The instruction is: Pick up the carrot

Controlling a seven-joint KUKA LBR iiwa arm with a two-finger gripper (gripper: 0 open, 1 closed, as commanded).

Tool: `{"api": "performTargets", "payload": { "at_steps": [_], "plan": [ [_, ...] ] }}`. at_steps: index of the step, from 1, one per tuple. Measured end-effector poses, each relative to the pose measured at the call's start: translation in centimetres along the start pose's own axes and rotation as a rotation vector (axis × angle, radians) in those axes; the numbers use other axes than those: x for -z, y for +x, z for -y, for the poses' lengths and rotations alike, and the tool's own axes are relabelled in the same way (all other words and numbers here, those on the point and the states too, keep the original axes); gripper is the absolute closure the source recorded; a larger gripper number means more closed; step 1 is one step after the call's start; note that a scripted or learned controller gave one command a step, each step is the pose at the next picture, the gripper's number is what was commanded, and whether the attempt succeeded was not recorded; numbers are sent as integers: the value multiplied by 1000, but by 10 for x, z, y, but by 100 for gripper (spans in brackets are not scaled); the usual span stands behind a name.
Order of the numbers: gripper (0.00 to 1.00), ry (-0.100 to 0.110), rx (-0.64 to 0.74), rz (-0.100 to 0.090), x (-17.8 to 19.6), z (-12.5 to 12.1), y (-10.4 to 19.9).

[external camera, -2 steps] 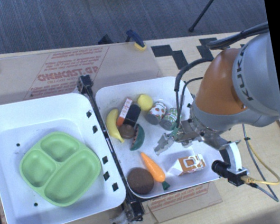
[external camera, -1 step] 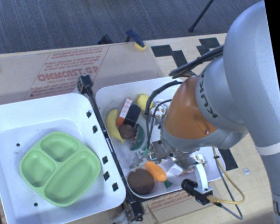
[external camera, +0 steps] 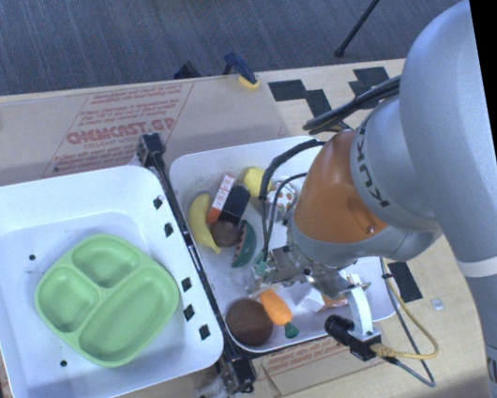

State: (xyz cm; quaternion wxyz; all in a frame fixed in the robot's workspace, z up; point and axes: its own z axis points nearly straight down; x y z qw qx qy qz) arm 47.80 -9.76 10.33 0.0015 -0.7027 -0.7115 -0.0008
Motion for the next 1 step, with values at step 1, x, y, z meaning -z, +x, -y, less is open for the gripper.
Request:
{"api": "performTargets", "payload": {
  "at_steps": [1],
  "plan": [
    [100, 1, -6, 2, 77, -12, -16]
  ]
}}
